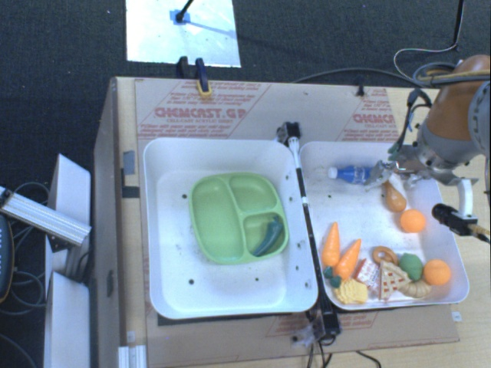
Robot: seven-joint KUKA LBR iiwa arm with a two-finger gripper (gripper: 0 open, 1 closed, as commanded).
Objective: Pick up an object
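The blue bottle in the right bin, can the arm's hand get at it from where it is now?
Probably yes. The blue bottle lies by itself near the far wall of the right bin, with bare floor around it, and the hand sits right beside its end. The other toys are nearer the front.

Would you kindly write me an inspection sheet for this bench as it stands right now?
Surface: two white bins, left bin and right bin, on a protective-film sheet.
Job's things: blue bottle, two carrots, oranges, pizza slice in right bin.
Clutter: green plate holding a dark green item, left bin.
Grippers: gripper low near the bottle.
Cables: black cable at top right.
Surroundings: dark carpet, white sheet.
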